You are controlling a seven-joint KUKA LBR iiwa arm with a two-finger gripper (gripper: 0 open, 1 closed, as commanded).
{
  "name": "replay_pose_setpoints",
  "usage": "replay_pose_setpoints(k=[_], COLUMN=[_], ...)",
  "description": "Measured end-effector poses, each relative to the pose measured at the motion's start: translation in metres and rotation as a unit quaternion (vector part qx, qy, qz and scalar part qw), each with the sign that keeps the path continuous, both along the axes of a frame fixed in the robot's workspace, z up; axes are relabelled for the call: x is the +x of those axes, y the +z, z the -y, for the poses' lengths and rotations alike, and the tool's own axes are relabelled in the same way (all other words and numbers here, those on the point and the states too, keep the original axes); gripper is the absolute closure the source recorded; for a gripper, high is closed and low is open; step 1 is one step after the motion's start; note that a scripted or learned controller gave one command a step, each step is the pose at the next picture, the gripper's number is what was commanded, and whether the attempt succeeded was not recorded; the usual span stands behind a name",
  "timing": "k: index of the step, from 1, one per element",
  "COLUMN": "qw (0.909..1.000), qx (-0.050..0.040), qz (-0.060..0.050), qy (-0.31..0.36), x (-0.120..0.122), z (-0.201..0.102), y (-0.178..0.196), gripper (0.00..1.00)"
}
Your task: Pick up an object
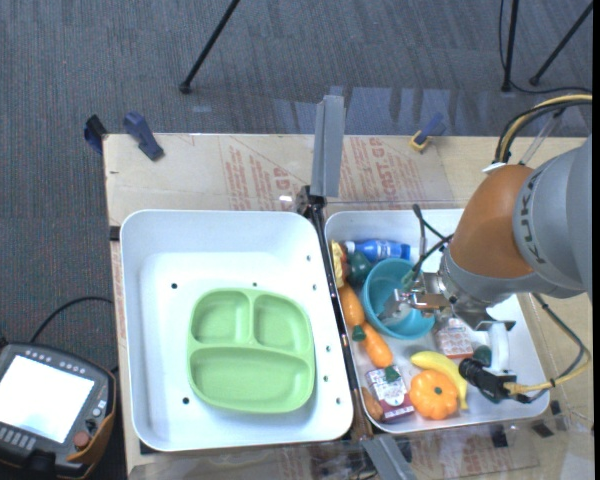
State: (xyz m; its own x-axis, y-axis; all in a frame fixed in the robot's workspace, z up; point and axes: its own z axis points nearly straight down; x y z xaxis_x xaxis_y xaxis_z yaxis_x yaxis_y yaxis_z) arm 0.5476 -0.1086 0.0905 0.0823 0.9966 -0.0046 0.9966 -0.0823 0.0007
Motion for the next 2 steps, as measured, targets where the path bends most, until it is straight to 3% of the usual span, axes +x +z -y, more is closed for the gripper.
replay_pose_setpoints(k=[1,2], qw=[0.9998,0.9998], qx=[-0.0127,0.0033], qz=[0.007,0.004], qy=[-0.012,0.02], x=[0.001,0.054], z=[0.017,-0.084], y=[0.013,0.135], gripper=[1.0,1.0])
